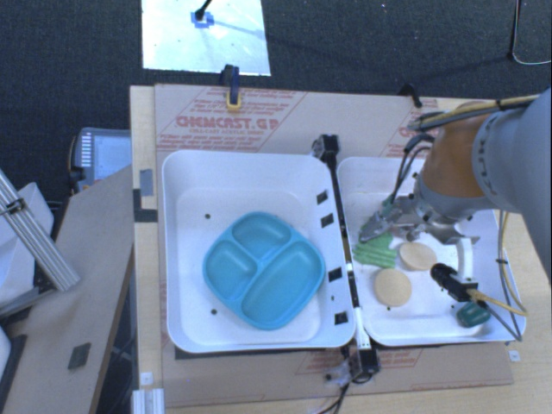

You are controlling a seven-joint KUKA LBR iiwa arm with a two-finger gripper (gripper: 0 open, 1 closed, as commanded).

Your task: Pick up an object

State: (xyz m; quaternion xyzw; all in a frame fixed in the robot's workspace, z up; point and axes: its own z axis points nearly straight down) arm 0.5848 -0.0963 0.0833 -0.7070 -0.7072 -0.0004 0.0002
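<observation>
In the right bin (pixel 431 330), a green ridged object (pixel 376 254) lies near the left wall. Two tan round discs sit beside it, one (pixel 417 255) to its right and one (pixel 392 287) below. A small dark teal object (pixel 473 315) rests in the bin's front right corner. My gripper (pixel 379 228) hangs low over the bin, just above the green object's upper edge; whether it touches it I cannot tell. The grey arm with its orange band (pixel 453 158) reaches in from the right.
The left bin (pixel 185 179) holds a blue divided plate (pixel 263 268). A black divider (pixel 336 231) with clips runs between the two bins. A cardboard sheet (pixel 259 115) lies under the bins, with a yellow clamp (pixel 233 89) at its back edge.
</observation>
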